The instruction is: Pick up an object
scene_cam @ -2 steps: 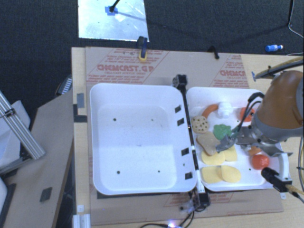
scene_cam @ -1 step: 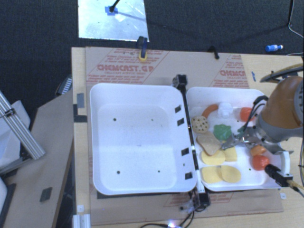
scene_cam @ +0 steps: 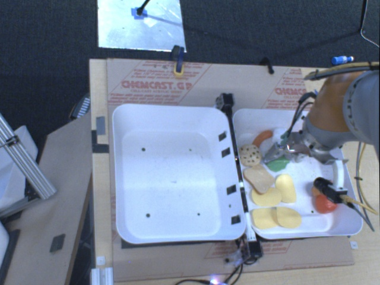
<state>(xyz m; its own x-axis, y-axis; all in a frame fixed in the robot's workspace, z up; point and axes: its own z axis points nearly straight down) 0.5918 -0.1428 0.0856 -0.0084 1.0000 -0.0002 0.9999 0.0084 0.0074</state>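
Note:
My gripper [scene_cam: 276, 154] hangs low in the right bin [scene_cam: 350, 221], near its middle, with the grey arm coming in from the right. Its tip is right over a green object [scene_cam: 278, 164], partly hiding it. An orange-red piece [scene_cam: 263, 138] lies just behind the gripper. A speckled cookie [scene_cam: 250, 155] sits to its left by the divider. A tan bread slice [scene_cam: 259, 179] lies in front of the cookie. Several yellow pieces [scene_cam: 285, 187] spread toward the front of the bin. A red round thing [scene_cam: 325, 204] rests at the front right.
The left bin [scene_cam: 127, 120] stands beside the right one, joined by a black-clipped divider [scene_cam: 233, 159]. Both rest on a cardboard sheet [scene_cam: 154, 82]. A shiny plate [scene_cam: 140, 15] lies beyond the bench at the back.

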